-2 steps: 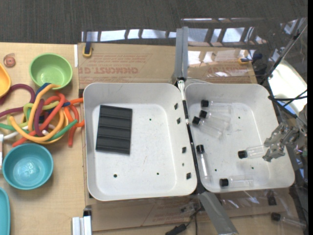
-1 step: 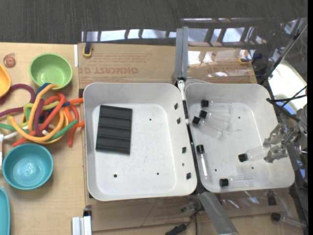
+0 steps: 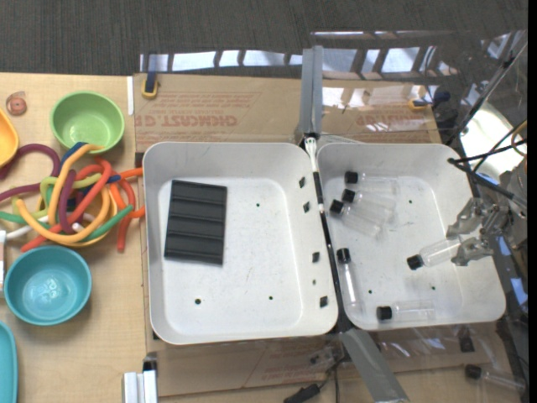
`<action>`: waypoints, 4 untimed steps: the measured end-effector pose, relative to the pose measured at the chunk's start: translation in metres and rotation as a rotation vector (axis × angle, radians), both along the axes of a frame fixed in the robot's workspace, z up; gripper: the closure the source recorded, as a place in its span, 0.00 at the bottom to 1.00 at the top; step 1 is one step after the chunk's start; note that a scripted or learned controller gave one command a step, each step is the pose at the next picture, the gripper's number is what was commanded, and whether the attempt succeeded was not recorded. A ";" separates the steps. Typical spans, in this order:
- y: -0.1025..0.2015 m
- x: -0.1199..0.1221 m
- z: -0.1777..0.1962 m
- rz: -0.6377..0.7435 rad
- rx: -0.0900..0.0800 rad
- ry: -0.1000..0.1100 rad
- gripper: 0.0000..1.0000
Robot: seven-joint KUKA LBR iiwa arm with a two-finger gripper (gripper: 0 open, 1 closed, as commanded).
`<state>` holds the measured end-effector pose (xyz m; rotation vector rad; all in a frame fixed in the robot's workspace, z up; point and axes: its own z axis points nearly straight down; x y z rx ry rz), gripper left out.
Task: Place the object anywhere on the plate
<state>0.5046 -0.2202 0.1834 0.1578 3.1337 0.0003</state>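
With the gripper (image 3: pixel 457 248) pinching the clear tube (image 3: pixel 432 254), you should lift straight up, cross the divider, and lower gently onto the black plate (image 3: pixel 196 222).

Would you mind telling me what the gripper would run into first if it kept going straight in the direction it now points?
The gripper points left across the right bin, with a black-capped clear vial at its tip. Past that vial the line crosses bare bin floor, then probably reaches the vial lying by the bins' divider, though depth is unclear.
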 end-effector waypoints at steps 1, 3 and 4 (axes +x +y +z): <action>0.000 -0.007 -0.006 0.077 0.000 0.001 1.00; -0.002 0.064 -0.009 0.238 0.000 -0.001 1.00; -0.002 -0.011 0.007 0.494 -0.001 0.001 1.00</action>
